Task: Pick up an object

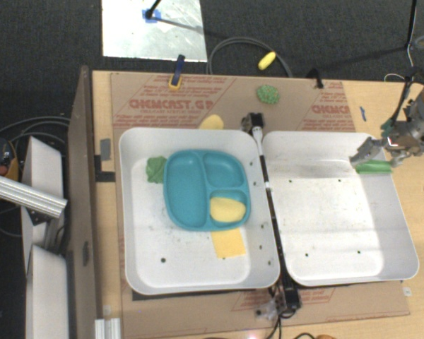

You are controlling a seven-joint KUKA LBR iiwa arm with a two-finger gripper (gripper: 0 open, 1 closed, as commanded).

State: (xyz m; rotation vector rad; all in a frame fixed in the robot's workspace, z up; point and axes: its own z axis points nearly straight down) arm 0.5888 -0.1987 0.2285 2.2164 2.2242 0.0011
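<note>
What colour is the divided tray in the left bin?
Teal blue; the divided tray shows best in the camera view.

Cardboard-topped bench [162, 97] with two white bins [138, 210], a green ball [268, 94].

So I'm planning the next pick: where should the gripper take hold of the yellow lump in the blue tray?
Probably across the yellow lump's short sides, coming straight down. It lies low and rounded in the blue tray's lower right compartment, whose walls block a sideways approach.
</note>
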